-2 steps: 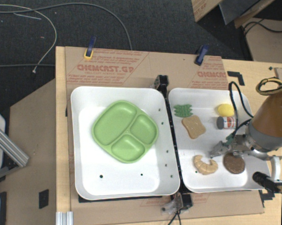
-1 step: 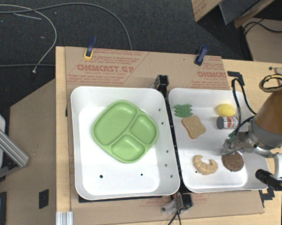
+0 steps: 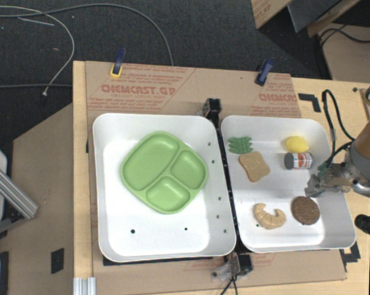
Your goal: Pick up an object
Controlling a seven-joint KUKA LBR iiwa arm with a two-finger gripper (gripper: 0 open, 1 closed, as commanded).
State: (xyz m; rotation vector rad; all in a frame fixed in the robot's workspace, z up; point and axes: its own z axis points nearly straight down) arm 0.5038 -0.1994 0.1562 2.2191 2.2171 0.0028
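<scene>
Can (image 3: 298, 160) on side, long axis left-right; end effector (image 3: 323, 180) just right of it, spread unclear

Bright even overhead light; soft faint shadows; white bins (image 3: 109, 189) near glare; slightly grainy, mild softness.

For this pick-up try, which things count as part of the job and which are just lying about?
Part of the job:
end effector
brown round patty
croissant
toast slice
lemon
small can
green leafy piece
right bin

Lying about:
green divided plate
left bin
blue clamps
cables
</scene>
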